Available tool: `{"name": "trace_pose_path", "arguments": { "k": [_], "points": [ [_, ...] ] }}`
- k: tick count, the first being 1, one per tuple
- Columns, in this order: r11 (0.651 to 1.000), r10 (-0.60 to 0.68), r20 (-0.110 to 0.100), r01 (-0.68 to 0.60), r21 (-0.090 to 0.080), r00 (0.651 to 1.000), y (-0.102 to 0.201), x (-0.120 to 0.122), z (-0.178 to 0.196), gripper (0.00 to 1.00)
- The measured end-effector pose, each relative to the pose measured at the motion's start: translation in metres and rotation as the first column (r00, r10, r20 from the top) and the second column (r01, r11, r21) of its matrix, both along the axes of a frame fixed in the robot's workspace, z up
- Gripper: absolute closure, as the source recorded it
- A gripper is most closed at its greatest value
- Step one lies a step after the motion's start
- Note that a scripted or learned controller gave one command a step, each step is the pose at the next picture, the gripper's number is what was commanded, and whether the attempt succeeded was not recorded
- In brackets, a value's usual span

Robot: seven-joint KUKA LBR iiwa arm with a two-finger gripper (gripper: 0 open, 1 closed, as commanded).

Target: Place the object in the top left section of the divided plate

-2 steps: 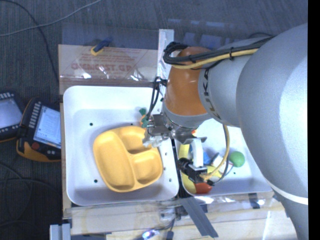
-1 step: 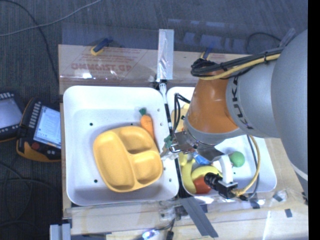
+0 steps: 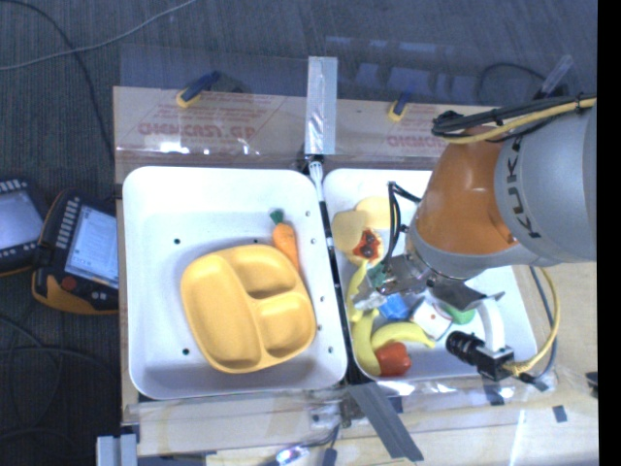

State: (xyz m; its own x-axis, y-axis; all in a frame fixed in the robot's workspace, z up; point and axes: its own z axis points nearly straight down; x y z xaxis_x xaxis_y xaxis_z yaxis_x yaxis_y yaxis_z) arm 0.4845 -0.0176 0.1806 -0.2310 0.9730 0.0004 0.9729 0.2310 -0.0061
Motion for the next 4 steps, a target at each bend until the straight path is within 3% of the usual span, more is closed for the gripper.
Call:
{"name": "trace_pose_path", "arguments": {
  "k": [1, 2, 3, 4],
  "points": [
    [0.997, 0.076, 0.000, -0.076, -0.001, 0.997, -0.023, 0.021, 0.000, 1.00],
    [1.000, -0.031, 0.000, 0.031, 0.003, 1.000, -0.044, 0.000, 0.000, 1.00],
    [0.987, -0.162, 0.000, 0.162, 0.000, 0.987, -0.098, 0.069, -0.009, 1.00],
    [0.985, -0.171, 0.000, 0.171, -0.001, 0.985, -0.130, 0.145, -0.046, 1.00]
  ]
}}
